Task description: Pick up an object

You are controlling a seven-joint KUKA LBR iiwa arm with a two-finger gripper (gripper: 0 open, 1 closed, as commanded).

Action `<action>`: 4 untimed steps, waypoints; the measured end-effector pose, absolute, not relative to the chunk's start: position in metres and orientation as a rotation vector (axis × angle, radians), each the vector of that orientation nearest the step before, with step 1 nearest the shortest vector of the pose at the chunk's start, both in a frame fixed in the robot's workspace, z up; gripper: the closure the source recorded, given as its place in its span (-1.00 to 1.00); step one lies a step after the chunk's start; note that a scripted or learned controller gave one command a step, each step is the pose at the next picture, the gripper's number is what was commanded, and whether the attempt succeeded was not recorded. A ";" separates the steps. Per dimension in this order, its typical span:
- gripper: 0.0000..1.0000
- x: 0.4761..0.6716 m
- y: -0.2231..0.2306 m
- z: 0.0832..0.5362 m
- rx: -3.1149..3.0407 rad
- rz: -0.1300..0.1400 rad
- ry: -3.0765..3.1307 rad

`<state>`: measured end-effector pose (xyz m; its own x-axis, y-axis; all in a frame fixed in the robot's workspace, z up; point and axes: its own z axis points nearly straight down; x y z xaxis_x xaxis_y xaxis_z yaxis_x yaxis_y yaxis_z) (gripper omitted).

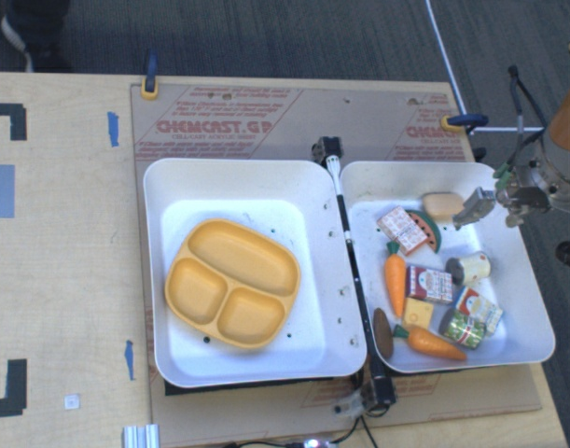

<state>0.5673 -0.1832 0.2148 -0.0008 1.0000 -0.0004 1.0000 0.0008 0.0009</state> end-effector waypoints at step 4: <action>1.00 0.546 -0.176 0.122 2.217 0.006 2.216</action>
<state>0.5465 -0.1757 0.1220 0.0005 1.0000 -0.0027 1.0000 -0.0005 0.0077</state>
